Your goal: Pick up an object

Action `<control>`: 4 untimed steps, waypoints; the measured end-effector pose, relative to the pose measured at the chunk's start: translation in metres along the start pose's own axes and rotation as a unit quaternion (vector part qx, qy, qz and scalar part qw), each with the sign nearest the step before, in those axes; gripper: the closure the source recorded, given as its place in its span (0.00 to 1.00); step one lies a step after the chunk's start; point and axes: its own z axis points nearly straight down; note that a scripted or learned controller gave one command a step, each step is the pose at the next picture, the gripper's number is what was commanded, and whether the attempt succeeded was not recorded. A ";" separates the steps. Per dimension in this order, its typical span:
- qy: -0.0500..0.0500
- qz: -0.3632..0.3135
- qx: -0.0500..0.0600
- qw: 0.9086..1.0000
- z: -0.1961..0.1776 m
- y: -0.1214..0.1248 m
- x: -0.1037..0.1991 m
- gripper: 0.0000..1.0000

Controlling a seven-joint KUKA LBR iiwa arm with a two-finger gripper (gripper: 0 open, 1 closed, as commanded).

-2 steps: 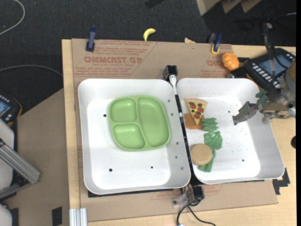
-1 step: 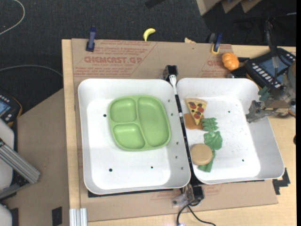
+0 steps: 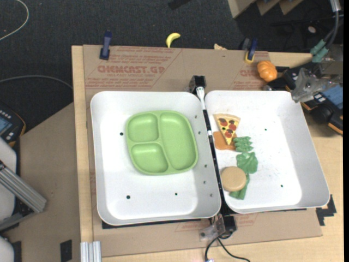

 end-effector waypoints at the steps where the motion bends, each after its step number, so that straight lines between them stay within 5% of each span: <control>1: -0.002 0.007 0.005 1.000 -0.070 0.016 -0.067 1.00; 2: 0.000 0.010 0.017 1.000 0.049 0.010 -0.165 1.00; 3: -0.002 0.001 0.004 1.000 -0.049 0.055 -0.129 1.00; 4: 0.001 0.006 0.017 1.000 0.082 0.072 -0.176 1.00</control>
